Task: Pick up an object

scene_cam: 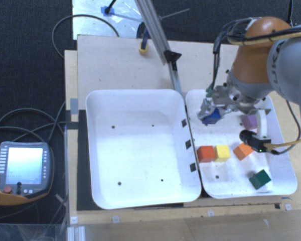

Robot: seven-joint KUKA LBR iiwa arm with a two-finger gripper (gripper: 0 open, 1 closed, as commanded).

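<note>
I see the gripper (209,112) pinching the blue block (211,116) near the right bin (283,185)'s far-left corner. Grasp looks done; a clear lift is left. Other blocks sit near its front edge.

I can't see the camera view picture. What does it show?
A grey and orange robot arm's gripper holds a blue block above the right white bin. Red, yellow, orange, green and purple blocks lie there.
</note>
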